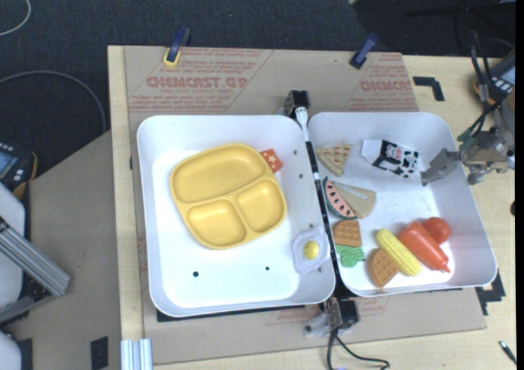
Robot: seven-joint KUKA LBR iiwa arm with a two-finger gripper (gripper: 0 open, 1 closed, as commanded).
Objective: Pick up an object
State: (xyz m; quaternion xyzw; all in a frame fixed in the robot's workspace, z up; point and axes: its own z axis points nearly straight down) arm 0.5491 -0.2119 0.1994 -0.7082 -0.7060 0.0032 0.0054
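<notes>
White plastic bins sit side by side on the tabletop, and the hand hangs at the right bin's far right edge, empty, over bare floor with nothing between its parts; whether it is spread or closed I cannot tell at this size. No single target is fixed, so the sensible choice is the nearest loose piece. The black-and-white carton lies just beside the hand, apart from its neighbours, and looks the easiest to straddle. The red pepper touches the corn cob, so a descent there risks nudging both. The watermelon slice and waffle sit against the dividing wall, leaving little room on that side. The left bin holds a yellow divided plate, too wide and flat to suit. Best, I judge, to centre over the carton, align across its short side, and descend straight.
</notes>
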